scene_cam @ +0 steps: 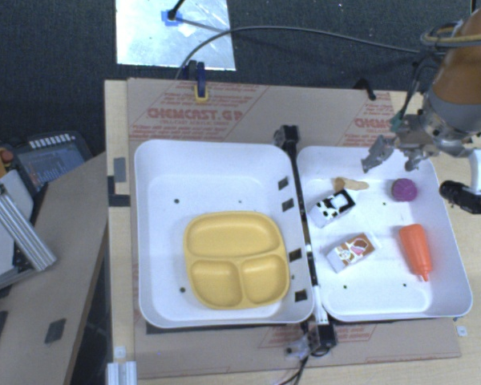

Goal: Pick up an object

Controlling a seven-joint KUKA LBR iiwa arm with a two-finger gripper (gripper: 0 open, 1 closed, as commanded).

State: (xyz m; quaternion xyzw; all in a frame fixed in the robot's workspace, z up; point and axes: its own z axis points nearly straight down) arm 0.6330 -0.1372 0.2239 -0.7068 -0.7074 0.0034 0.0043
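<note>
Now | fingers (394, 157) spread (nothing between) | over right bin's (445, 295) far edge

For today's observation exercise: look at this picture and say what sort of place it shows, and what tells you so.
Probably a robotics lab test bench. A robot arm's gripper hangs over two white bins, the right one holding small toys such as an orange carrot and a purple ball; cables trail across the dark floor.

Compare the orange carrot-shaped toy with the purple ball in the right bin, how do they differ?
The orange carrot-shaped toy is long and tapered; the purple ball is round. The toy is clearly the larger of the two. The toy lies near the bin's right wall, lower in the view; the ball sits higher, close under the pincer. Both rest loose in the right bin, untouched.
</note>
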